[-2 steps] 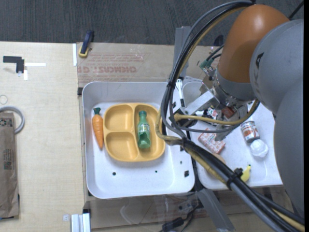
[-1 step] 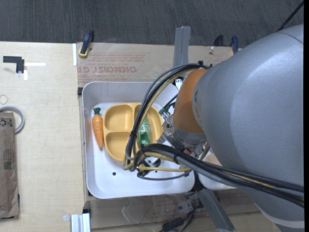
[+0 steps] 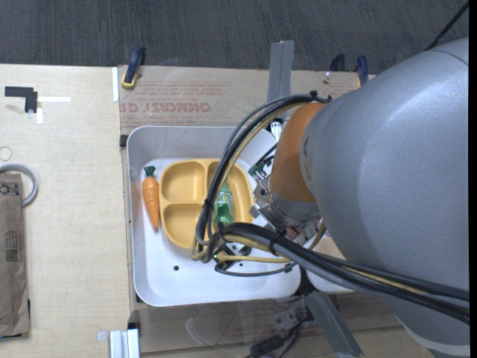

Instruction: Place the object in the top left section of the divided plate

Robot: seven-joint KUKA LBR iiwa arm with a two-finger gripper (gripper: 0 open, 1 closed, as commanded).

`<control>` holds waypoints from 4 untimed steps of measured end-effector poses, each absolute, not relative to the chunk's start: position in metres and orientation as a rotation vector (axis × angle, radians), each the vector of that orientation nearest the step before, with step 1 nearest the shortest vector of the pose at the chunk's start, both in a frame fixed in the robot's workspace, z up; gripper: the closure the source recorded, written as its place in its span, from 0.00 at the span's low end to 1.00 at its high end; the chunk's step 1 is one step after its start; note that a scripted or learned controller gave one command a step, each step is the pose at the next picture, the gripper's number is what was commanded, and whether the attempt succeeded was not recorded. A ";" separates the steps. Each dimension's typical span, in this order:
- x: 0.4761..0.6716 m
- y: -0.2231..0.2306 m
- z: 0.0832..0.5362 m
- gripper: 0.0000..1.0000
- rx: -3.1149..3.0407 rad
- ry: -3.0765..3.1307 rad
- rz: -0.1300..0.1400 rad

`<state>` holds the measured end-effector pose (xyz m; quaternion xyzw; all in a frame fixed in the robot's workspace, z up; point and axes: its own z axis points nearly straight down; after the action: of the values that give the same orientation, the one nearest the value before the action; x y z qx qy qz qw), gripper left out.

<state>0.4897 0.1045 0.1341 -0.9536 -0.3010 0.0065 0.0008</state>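
A: Green object (image 3: 223, 206), where is it?
B: Middle of the frame, on the yellow divided plate (image 3: 182, 203) in the white bin (image 3: 160, 274), under black cables.
A: And the carrot (image 3: 151, 200)?
B: Just left of the plate. The gripper is hidden, so I can't tell its state

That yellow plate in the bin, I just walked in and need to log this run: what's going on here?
The grey arm reaches in from the right over the white bin, its cables hanging across the yellow divided plate. A green object lies over the plate's right part. A toy carrot lies in the bin beside the plate's left edge, outside it. The arm's bulk covers the hand, so any hold is unclear.
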 end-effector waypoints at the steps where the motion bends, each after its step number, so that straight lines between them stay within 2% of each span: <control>1: 0.528 0.154 0.096 1.00 -3.030 -0.860 0.030; 2: 0.549 0.186 0.097 1.00 -3.071 -0.676 0.030; 3: 0.551 0.186 0.100 0.00 -3.070 -0.677 0.017; 4: 0.528 0.182 0.091 0.00 -3.128 -0.306 0.005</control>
<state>0.5277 0.1816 0.0912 -0.9952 -0.0974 0.0017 -0.0008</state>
